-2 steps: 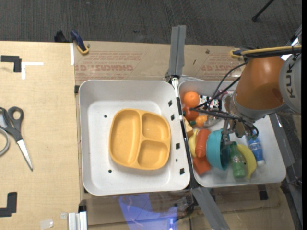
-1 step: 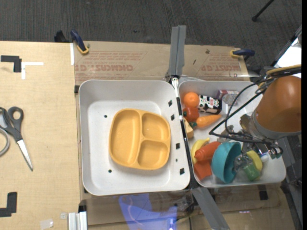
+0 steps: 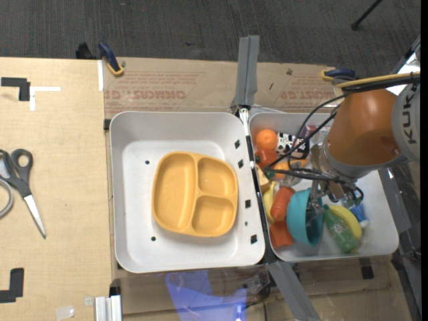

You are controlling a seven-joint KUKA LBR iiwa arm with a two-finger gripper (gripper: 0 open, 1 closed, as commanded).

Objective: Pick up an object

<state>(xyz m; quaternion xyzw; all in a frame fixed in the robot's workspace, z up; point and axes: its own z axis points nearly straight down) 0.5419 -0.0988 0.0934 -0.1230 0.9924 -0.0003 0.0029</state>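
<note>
The right bin (image 3: 381, 246) holds a heap of toys. Among them are an orange ball (image 3: 266, 140), a teal bowl (image 3: 302, 217) standing on its edge, a red-orange piece (image 3: 281, 212), a yellow piece (image 3: 269, 198) and a green and yellow bottle (image 3: 342, 225). My arm's orange band (image 3: 364, 129) hangs over this bin. Below it, my gripper (image 3: 326, 194) is low among the toys, just above the teal bowl and the green bottle. Cables and the wrist hide its tips.
In the left bin (image 3: 127, 199) lies a yellow divided plate (image 3: 195, 194). A grey post (image 3: 246, 72) stands at the back between the bins. Scissors (image 3: 23, 182) lie on the bench at far left. Cardboard (image 3: 167, 85) lines the back.
</note>
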